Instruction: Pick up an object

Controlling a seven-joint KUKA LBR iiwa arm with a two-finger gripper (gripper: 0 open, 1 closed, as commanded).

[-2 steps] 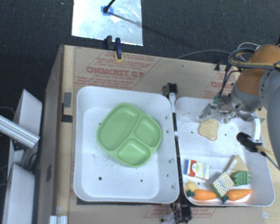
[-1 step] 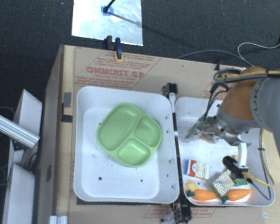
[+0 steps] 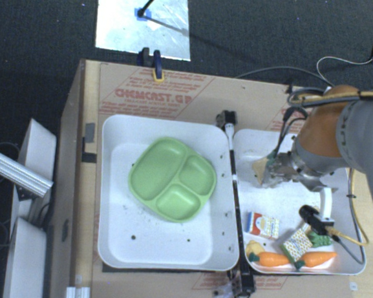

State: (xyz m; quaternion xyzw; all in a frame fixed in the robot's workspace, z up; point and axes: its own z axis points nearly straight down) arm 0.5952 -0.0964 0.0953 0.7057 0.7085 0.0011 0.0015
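Observation:
My gripper [image 3: 270,177] is low over the upper left part of the right bin [image 3: 252,144], below the arm's orange band. A small pale tan piece [image 3: 259,166] shows right beside it on the left; I cannot tell whether the two touch. Along the front of this bin lie a small white carton with red, blue and yellow print [image 3: 262,224], two orange carrots [image 3: 274,260] [image 3: 320,259], a checkered packet [image 3: 298,243], a green leafy piece [image 3: 318,240] and a yellowish piece [image 3: 254,248].
A green divided plate [image 3: 173,178] lies in the middle of the left bin [image 3: 111,236]. A ridge [image 3: 233,182] separates the two bins. Both stand on a cardboard sheet [image 3: 152,93] with a clamp at its back edge.

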